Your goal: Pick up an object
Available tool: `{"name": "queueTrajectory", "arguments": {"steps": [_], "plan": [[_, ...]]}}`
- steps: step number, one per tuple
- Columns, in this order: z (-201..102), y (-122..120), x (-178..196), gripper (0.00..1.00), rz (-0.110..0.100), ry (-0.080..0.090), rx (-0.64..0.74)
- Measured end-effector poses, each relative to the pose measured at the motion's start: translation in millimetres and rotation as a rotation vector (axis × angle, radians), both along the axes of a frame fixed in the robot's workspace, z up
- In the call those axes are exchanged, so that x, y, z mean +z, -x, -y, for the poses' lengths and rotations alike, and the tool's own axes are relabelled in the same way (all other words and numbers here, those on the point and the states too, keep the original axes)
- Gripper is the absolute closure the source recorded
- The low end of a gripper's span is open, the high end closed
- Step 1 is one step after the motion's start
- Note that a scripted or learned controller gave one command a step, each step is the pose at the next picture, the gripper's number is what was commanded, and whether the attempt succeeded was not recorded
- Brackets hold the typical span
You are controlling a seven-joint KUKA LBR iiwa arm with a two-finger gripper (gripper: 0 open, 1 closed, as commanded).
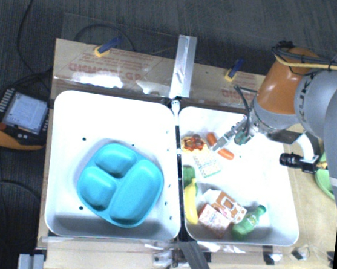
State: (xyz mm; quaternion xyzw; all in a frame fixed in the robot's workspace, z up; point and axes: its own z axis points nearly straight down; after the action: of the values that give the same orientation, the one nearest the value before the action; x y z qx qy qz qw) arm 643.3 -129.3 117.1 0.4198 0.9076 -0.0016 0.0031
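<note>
Gripper (226, 139) low over right bin (273, 174), near divider edge

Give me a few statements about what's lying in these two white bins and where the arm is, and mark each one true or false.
1. The blue divided tray lies in the left bin. True.
2. The green bottle stands in the left bin. False: it lies in the right bin, near its lower right corner.
3. The gripper is over the right bin's upper part, near the small orange pieces. True.
4. The banana lies along the right bin's left wall. True.
5. The blue tray has one single compartment. False: it has three.
</note>
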Motion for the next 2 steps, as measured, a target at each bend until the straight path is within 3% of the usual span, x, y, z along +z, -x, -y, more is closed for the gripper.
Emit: {"name": "queueTrajectory", "arguments": {"steps": [1,2], "plan": [[-73,-1,65,1.00,-0.006,-0.006,-0.249],[-121,3,181,1.00,-0.005,-0.002,-0.350]]}}
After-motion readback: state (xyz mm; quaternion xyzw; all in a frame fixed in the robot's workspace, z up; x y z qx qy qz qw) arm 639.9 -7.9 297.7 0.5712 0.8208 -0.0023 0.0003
